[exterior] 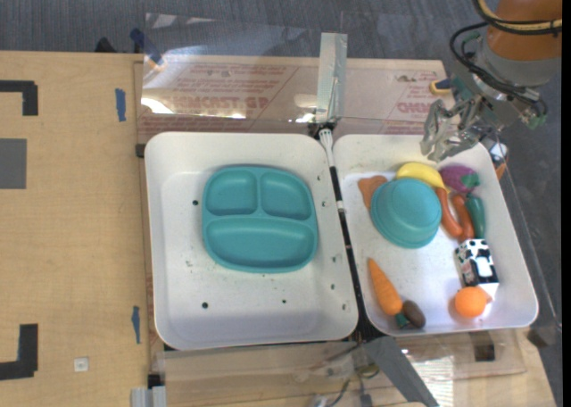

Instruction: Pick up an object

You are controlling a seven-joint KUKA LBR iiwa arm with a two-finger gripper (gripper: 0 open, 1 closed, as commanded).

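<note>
Hiding beneath teal bowl (407,211) — yellow toy (419,173), partly.

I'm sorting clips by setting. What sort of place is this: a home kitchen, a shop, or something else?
Likely a robot lab bench, not a kitchen: two white bins sit side by side on a plywood top, the right one holds toy food such as a carrot, and the arm's tool hangs over it.
</note>
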